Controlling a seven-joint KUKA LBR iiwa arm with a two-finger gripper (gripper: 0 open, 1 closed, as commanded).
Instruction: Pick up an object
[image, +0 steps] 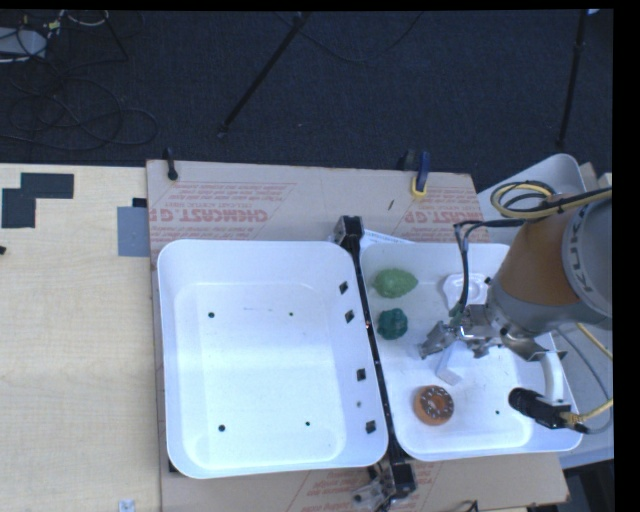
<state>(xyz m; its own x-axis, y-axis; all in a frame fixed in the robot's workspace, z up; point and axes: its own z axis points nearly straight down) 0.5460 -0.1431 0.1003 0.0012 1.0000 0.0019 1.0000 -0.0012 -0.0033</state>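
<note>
Pale wood is forming the worktop (70, 330), with a printed cardboard sheet (300, 200) being carried under two white bins; its lettering is upside down and not clearly readable. Dark floor with cables is showing behind. In the right bin (480, 440), a light green lump (395, 282), dark green piece (392, 322) and brown doughnut (434, 405) are lying. The gripper (447, 345) is hanging beside them, its opening impossible to judge.

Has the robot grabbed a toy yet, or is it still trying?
Nothing looks grabbed yet. The light green lump, dark green lump and donut all lie on the floor of the right bin. The gripper is down in that bin, between the dark green lump and the donut, touching neither as far as I can see. Left to do: close on one toy and lift it.
</note>
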